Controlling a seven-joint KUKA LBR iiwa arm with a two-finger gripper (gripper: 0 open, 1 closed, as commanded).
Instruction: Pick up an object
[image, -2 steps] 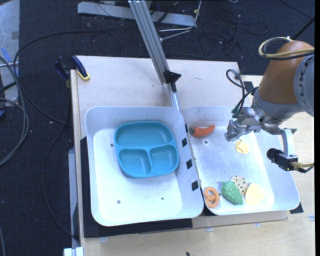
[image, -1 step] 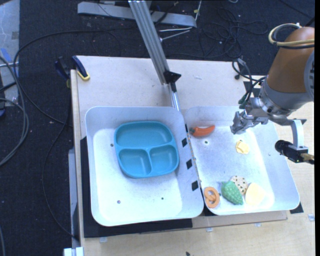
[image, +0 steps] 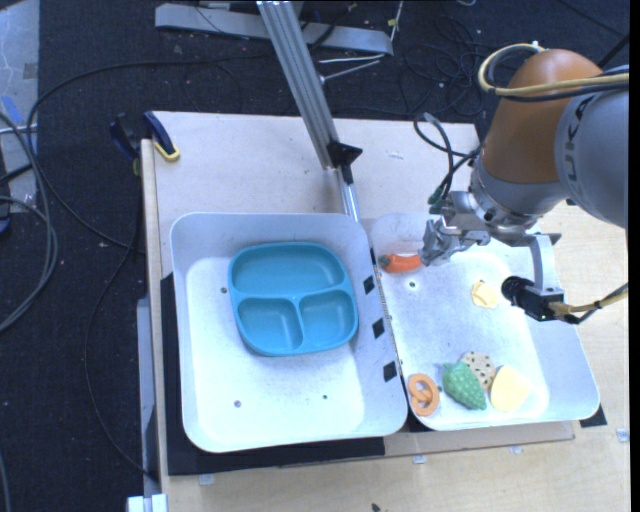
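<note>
The two-finger gripper (image: 432, 247) was lowered beside the small orange carrot-like toy (image: 402, 263) at the right white bin's (image: 560, 350) ten o'clock, nothing seemingly lifted yet; its jaw state could not be told.

Landmark: left bin (image: 200, 400), a shallow white tray on the bench (image: 240, 150).
Blue plate (image: 295, 298): three compartments, lying in the upper middle of the left bin.
Right bin (image: 560, 350): touching the left bin's right edge.
Metal pole (image: 305, 85): slanting down from the top edge, ending just above the left bin's upper right corner.
Blue and yellow clamp (image: 158, 135): on the bench corner, beyond the left bin's upper left.
Black cables (image: 60, 200): on the dark floor, left of the left bin.
</note>
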